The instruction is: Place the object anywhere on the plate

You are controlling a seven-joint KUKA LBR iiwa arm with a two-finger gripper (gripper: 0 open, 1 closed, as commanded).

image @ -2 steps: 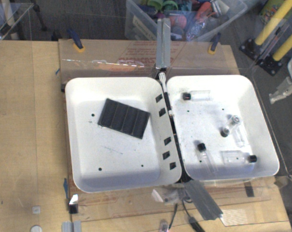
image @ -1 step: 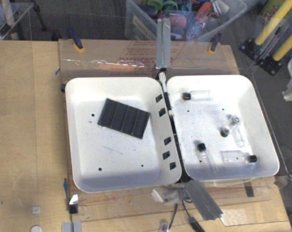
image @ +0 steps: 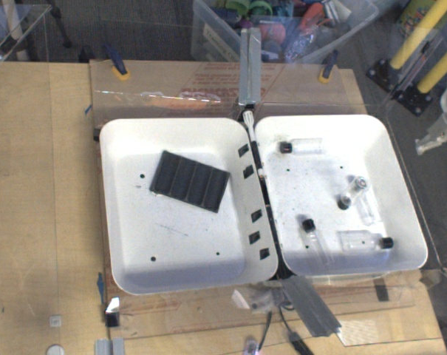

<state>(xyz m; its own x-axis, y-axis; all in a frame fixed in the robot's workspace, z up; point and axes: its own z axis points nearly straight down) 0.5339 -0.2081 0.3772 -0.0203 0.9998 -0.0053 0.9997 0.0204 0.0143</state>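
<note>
A dark ridged plate (image: 190,181) is seen lying flat and slightly askew in the upper middle of the left bin (image: 120,257), with nothing resting on it. The task is judged to be at its very start: no object has yet been set down on the plate, and nothing is seen lifted or in transit between the two bins.

The likely candidates for the object, several clear vials (image: 361,239) with black caps, are scattered across the right bin (image: 400,161). One is found near its upper left corner, two toward its right centre, one at lower centre and one along the lower right wall. All lie well apart from the plate, on the far side of the raised rims (image: 253,198) where the bins meet. Which vial is meant cannot be told.

Everything is judged to be left to do: a vial has to be picked, carried leftward over the rims and put down on the ridged surface.

Whether the claw is released or clenched cannot be told here, and nothing is seen held or touched by it.
</note>
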